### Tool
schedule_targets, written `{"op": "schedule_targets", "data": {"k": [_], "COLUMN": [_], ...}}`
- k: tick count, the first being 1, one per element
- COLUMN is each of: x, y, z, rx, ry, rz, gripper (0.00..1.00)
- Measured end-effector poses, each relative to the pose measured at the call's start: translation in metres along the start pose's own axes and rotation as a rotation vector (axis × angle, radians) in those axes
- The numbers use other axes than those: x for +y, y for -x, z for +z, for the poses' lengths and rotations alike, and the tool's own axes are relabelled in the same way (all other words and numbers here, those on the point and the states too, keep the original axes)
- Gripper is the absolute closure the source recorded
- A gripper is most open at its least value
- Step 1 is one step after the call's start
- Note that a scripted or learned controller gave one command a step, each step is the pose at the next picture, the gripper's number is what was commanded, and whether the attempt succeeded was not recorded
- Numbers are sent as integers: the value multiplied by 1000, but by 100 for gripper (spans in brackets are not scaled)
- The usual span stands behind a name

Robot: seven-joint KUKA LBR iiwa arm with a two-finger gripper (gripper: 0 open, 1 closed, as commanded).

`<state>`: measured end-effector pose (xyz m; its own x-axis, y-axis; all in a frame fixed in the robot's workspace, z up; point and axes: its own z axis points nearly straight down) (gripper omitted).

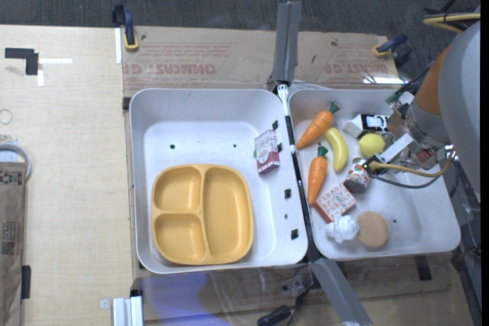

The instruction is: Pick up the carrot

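Reaching in from the right, the arm [458, 88] hangs over the right bin [428, 240], its gripper [393, 153] low among cables near the lemon [371, 143] — how far the fingers stand apart cannot be told, and nothing shows between them.

Two carrots lie in this bin. One carrot [316, 129] rests at the far left corner, tilted, its green top toward the far right. The other carrot [316, 175] lies nearer, just beside the bin's left wall, almost upright in the view, green top at its far end. A banana [337, 148] sits between them and the lemon, close to both carrots. A small can [357, 178] stands right of the near carrot, beneath the gripper's reach. A red-and-white carton [335, 201] lies at the near carrot's tip, with a white lump [344, 229] and a tan disc [373, 230] nearer still.

The left bin [153, 118] holds a yellow tray [202, 213] and a small red carton [267, 151] — well apart from the gripper.
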<state>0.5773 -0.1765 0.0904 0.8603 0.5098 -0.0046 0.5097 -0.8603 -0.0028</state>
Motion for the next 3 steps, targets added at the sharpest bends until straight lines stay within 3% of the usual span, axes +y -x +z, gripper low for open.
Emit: {"op": "schedule_targets", "data": {"k": [1, 2, 3], "x": [-26, -22, 19], "y": [35, -33, -34], "z": [0, 0, -64], "rx": [0, 0, 2], "ry": [-1, 0, 1], "rz": [143, 146, 331], "gripper": [100, 100, 100]}}
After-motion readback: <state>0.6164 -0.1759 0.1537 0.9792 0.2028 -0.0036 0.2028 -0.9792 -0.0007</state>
